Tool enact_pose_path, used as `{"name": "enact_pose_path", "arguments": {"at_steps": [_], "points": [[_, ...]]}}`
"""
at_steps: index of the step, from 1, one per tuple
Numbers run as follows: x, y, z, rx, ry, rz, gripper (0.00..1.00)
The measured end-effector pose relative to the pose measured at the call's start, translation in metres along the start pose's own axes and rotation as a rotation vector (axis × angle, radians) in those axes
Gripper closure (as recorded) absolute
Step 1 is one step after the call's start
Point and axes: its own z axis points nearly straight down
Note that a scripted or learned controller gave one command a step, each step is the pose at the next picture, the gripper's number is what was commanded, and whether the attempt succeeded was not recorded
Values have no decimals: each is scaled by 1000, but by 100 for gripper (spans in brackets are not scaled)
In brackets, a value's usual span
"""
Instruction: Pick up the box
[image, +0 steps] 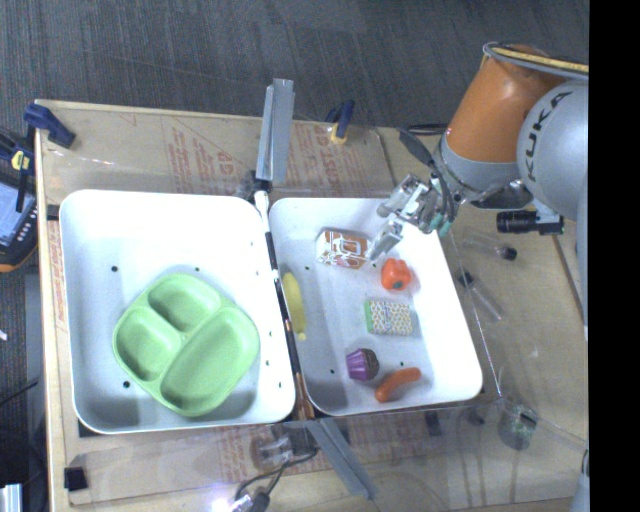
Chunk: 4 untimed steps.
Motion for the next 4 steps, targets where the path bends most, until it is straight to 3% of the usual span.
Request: {"name": "enact_pose_path", "arguments": {"at_steps": [1,2,4], "points": [[49,-28,19,1,2,32,0],[91,-55,60,2,6,329,0],[91,-55,60,2,6,328,0]]}}
